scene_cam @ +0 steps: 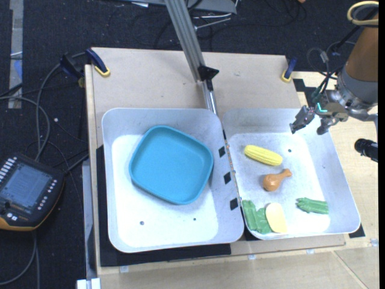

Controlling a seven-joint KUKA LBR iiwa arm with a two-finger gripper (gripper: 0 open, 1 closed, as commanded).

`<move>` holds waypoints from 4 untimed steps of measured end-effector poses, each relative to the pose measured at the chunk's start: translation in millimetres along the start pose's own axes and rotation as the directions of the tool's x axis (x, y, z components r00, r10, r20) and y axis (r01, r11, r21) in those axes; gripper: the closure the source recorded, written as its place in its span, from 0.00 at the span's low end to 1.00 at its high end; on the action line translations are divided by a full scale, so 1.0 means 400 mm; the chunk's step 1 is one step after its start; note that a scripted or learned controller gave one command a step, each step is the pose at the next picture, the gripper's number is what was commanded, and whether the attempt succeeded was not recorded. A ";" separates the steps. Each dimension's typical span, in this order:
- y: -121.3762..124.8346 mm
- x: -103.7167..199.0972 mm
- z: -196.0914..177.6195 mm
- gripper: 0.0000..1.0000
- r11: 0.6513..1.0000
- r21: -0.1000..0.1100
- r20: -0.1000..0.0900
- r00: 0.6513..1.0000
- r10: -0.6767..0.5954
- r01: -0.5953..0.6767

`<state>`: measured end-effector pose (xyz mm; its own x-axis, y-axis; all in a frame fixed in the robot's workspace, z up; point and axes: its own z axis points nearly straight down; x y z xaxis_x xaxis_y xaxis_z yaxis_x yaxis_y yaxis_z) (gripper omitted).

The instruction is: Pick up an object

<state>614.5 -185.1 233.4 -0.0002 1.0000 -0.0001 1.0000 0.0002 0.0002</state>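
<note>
- Green pea pod (256,217) and pale slice (277,218) lie at right bin (337,161) front edge.
- Corn (263,155), drumstick (274,180), green bit (312,206) also inside that bin, all untouched.
- Gripper (311,121) hovers over bin's back corner, fingers apart, nothing between them.
- Pick not started; reach and grasp left.

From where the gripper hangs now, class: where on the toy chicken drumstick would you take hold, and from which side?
Grip the drumstick across its round meaty end, coming straight down from above. It lies flat in the right bin, thin bone end pointing up-right, with bare floor around it. The gripper, fingers apart, would likely close across that bulb.
</note>
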 end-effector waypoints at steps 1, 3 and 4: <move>0.000 0.000 0.000 0.00 1.000 0.000 0.000 1.000 0.000 0.000; -0.032 -0.009 0.239 0.00 1.000 0.004 -0.001 1.000 0.000 0.000; -0.025 -0.011 0.307 0.00 1.000 -0.008 0.002 1.000 0.000 0.000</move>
<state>604.5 -189.3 110.5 -0.0005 1.0000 -0.0025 1.0000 0.0005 0.0086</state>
